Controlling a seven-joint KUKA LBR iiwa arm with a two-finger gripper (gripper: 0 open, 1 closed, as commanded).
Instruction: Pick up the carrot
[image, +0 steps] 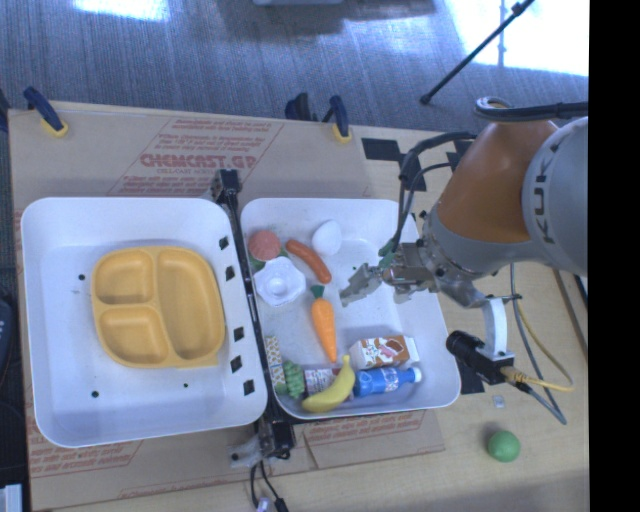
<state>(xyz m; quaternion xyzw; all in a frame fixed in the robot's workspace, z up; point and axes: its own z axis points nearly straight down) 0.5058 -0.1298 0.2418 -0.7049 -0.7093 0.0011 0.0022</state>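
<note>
Right now the small orange plastic carrot with a green top lies in the middle of the right-hand shallow white bin, its green stub pointing up the frame and its tapered tip pointing down toward the yellow toy banana. You have the grey two-finger gripper hovering just to the upper right of it, fingers parted a moderate way with nothing between them.

Judging by its look, the carrot is a hollow toy: light, stiff and smooth-skinned, so it is likely to skid or squirt out if you pinch it near the narrow tip. Take it across the thick upper half, just below the green top, with the fingers closing across its width rather than along its length. It should need little force.

Mind the neighbours. The white round cup-like piece sits just to the upper left of the green top, and the reddish toy sausage lies above that. The small carton with a brown-and-white label lies near the tip on the right. The carrot's flanks at mid-body look free on both sides, so that is your cleanest approach; you need to turn the wrist so the fingers straddle it.
</note>
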